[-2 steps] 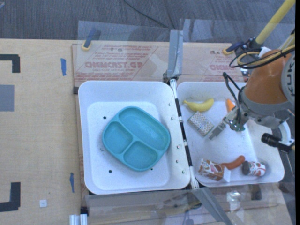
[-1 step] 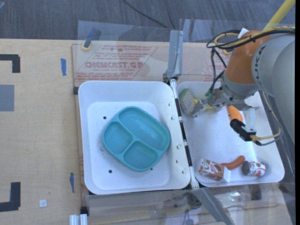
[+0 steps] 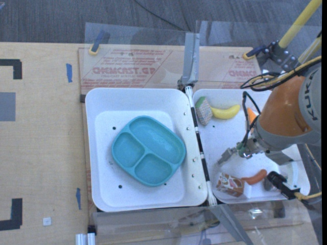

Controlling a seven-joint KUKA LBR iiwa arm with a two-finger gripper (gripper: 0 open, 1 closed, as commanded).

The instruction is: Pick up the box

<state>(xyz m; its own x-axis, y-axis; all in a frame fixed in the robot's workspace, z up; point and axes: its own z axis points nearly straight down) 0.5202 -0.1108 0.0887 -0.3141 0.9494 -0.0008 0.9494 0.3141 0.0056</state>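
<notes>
Pale wood tabletop [image 3: 41, 152] carries two white bins, and nothing on it looks picked up yet. The left bin [image 3: 97, 137] holds a blue plate [image 3: 148, 149] and has no part in this. The arm [image 3: 283, 111] reaches in over the right bin [image 3: 225, 131] and covers much of its far side. The banana [image 3: 225, 112] lies at the back of that bin, beside a green-grey lump [image 3: 203, 110] I can't name. The box [image 3: 230, 184], brown print with a white end, lies flat at the front, touching or nearly touching an orange sausage shape [image 3: 254, 177]. The gripper [image 3: 236, 153] hangs just behind the box, and I can't tell whether it is open or closed. I see nothing in it, so as I judge it the grasp and the lift are both left to do.
</notes>
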